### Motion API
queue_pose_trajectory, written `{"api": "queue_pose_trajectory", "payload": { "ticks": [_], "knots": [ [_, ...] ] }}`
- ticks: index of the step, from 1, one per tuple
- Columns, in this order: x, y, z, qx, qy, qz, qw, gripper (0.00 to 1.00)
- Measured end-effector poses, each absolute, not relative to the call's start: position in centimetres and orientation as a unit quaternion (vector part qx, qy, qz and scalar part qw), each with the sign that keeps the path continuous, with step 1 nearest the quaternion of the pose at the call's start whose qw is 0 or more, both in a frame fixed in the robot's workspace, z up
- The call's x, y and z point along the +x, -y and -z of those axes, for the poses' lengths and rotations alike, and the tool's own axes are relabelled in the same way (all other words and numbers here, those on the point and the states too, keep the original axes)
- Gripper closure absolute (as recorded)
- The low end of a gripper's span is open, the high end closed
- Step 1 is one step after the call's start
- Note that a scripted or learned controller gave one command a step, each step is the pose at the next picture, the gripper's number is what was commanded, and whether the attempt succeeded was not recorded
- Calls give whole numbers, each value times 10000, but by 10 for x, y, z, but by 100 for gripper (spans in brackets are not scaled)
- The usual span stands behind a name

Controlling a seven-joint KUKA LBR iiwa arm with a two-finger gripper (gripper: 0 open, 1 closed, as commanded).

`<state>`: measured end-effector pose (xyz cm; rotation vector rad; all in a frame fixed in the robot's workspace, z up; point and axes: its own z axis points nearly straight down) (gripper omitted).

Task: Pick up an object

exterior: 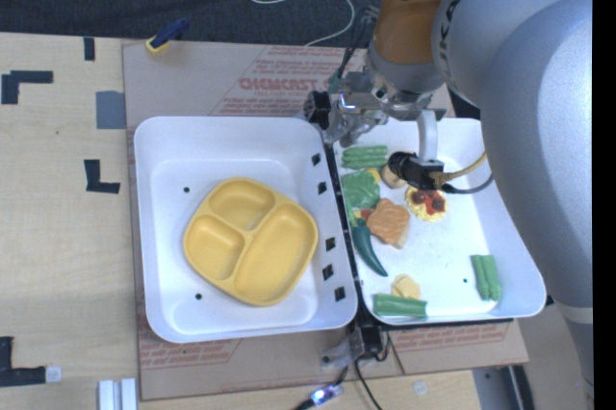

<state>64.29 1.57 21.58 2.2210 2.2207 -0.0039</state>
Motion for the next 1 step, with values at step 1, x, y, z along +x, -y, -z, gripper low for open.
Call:
{"api": "queue_pose_trajectory", "payload": {
  "ticks": [1],
  "knots": [
    [639, -26, -235, 7063, -7079, -1, -1, 100]
  ]
}}
